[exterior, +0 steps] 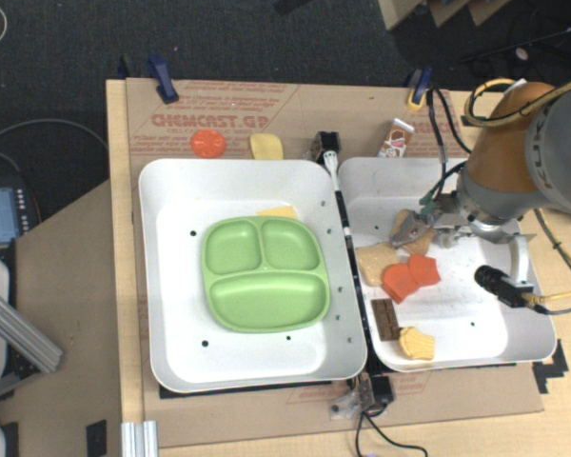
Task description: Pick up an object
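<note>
Right of centre, over the right bin (514, 346), the gripper (406, 228) hangs with fingers slightly parted, empty, just above the orange-red block (410, 277) at the bin's left.

We see our arm (538, 150) reaching in from the right, its grey body bent downward and the orange band sitting just above the wrist. The wrist angles down and to the left, carrying our gripper (406, 228) low, its tip pointing leftward. We cannot make out its closure.
</note>
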You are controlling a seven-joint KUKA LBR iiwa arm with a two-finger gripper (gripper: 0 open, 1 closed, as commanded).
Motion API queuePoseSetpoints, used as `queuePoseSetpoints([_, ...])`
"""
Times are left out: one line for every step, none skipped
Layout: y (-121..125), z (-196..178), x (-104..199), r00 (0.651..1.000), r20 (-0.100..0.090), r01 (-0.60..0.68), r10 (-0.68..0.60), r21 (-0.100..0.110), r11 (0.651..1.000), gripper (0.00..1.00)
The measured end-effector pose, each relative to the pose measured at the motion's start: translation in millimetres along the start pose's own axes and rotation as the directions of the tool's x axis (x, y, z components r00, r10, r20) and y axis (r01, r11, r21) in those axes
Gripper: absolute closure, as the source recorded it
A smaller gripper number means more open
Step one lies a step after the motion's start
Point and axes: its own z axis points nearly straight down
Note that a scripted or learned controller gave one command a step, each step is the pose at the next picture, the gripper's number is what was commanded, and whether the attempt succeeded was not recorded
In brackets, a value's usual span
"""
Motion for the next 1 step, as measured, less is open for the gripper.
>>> queuePoseSetpoints([62.3,0.2,50.7,1.0,0.0,0.009,-0.009,-0.008,1.0,0.0])
